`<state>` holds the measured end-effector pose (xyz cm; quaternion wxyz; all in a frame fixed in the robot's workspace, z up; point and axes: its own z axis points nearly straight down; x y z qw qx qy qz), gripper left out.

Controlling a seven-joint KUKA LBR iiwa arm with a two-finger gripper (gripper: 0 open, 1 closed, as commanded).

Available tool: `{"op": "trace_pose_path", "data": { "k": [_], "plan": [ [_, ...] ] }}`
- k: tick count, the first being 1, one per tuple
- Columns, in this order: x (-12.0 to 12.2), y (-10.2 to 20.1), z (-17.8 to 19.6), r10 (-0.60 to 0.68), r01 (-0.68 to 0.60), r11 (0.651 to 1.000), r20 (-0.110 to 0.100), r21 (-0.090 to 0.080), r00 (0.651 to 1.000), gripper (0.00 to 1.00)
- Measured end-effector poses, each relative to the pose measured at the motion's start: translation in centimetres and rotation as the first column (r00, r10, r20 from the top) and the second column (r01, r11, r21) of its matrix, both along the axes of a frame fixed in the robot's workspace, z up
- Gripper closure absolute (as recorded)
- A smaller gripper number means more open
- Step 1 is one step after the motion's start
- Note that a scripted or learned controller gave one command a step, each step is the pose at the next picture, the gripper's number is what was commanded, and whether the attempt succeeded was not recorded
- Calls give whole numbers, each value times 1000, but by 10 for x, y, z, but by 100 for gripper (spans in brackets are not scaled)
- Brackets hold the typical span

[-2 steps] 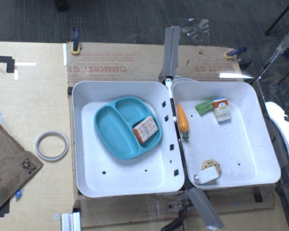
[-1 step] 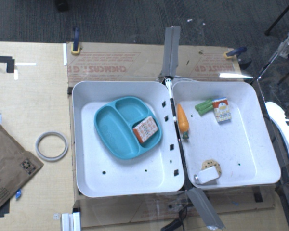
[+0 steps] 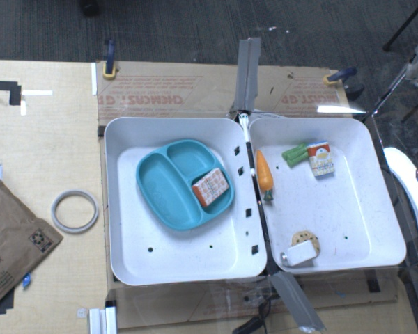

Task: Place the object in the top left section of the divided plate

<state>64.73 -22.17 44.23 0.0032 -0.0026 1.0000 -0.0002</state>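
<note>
A teal divided plate (image 3: pixel 168 193) lies in the left white bin (image 3: pixel 125 249). It has one long section along its left side and two smaller ones on its right. A small orange-and-white patterned packet (image 3: pixel 210 187) lies in the plate's lower right section. The long left section and the upper right section hold nothing. In the right bin (image 3: pixel 362 214) lie an orange carrot (image 3: pixel 264 173), a green piece (image 3: pixel 295 154), a small carton (image 3: pixel 321 159), a cookie (image 3: pixel 305 241) and a white block (image 3: pixel 299 256).
A ridge with black clips (image 3: pixel 251 186) divides the two bins. On the wooden bench to the left lie a roll of tape (image 3: pixel 74 210) and a brown cardboard box (image 3: pixel 7 242). Clamps (image 3: pixel 109 68) hold cardboard sheeting behind the bins.
</note>
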Motion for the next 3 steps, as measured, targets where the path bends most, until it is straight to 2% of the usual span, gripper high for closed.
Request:
{"op": "trace_pose_path", "data": {
  "k": [1, 2, 3],
  "plan": [
    [13, 0, 0, 524, -524, 852, 0, -2, 852, 100],
    [13, 1, -101, 621, -621, 784, -2, -1, 784, 100],
    [13, 0, -37, 927, -927, 375, -1, -5, 375, 100]
  ]
}}
